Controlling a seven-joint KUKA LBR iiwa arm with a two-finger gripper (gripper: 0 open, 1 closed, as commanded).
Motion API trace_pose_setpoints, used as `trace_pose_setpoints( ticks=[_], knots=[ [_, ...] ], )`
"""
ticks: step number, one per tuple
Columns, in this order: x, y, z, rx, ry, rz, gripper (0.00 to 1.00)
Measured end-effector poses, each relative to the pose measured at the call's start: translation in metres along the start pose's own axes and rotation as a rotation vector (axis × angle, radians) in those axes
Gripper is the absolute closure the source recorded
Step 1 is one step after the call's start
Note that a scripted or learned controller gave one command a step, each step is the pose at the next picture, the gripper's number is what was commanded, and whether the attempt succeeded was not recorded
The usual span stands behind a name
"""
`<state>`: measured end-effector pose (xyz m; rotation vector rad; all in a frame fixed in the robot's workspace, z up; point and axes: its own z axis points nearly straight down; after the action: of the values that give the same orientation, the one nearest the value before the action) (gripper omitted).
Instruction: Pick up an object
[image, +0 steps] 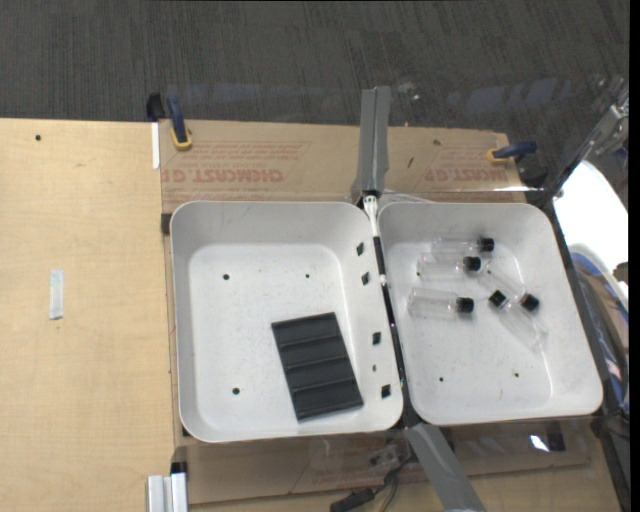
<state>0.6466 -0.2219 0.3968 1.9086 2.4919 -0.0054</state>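
1. A bare wooden table (80, 400) takes up the left of the view. A small pale strip (56, 295) lies alone on it, well apart from the bins.
2. Blue-and-yellow clamps (176, 128) pin a printed cardboard sheet (260, 165) under the bins, probably to keep them from sliding.
3. The left bin (200, 250) is shallow white plastic with rounded corners. It holds one flat, ribbed black block (317, 366), rectangular and matte, lying at a slight angle toward the near right of the floor.
4. A grey metal bar (374, 135) runs down to the seam where the two bins meet.
5. The right bin (560, 380) holds a loose cluster of clear vials with black caps (470, 280), lying on their sides near the far middle. Their glassy bodies almost vanish against the white, so I count about five by the caps alone.
6. The pickable things are the block and the vials; of the pincer I cannot tell how it stands.
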Motion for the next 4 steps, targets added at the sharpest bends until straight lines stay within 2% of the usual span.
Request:
trace_pose_setpoints(
  ticks=[1,2,3,4],
  knots=[
    [-0.0032,0.0128,-0.0449,-0.001,0.002,0.011,1.00],
    [-0.0032,0.0128,-0.0442,0.000,0.003,0.009,1.00],
    [-0.0033,0.0128,-0.0439,0.000,0.003,-0.051,1.00],
    [-0.0036,0.0126,-0.0440,0.000,0.003,-0.022,1.00]
  ],
)
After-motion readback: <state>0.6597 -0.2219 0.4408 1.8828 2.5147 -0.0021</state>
